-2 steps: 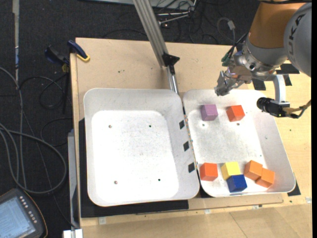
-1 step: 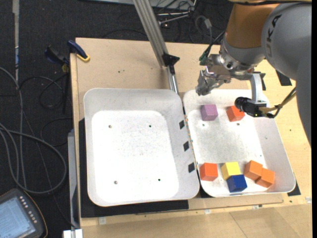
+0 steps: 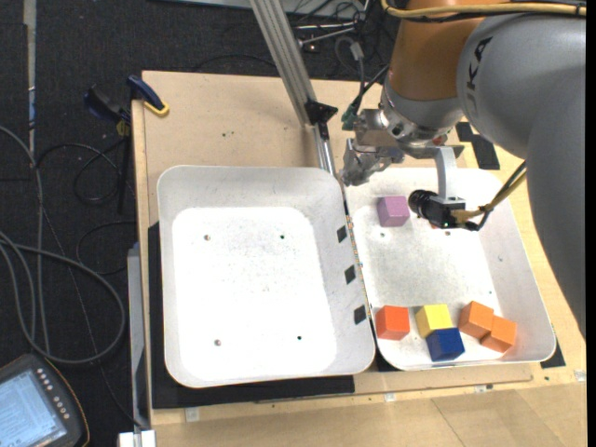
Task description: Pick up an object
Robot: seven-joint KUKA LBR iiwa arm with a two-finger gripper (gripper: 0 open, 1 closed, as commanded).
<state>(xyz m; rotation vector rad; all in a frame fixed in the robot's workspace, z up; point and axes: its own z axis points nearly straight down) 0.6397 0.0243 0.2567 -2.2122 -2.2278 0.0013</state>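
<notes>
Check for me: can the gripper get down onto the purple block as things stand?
Probably yes. The purple block sits alone at the far end of the right bin, nothing touching it, with the gripper just beyond it near the bin's far corner.

The grey arm with its orange band reaches in from the right, its two-finger gripper pointing down.

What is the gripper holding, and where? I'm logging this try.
Nothing: the gripper hangs at the bin's far edge, apart from the purple block.

One block at right bin's far end, five blocks along its near edge (clustered)
</notes>
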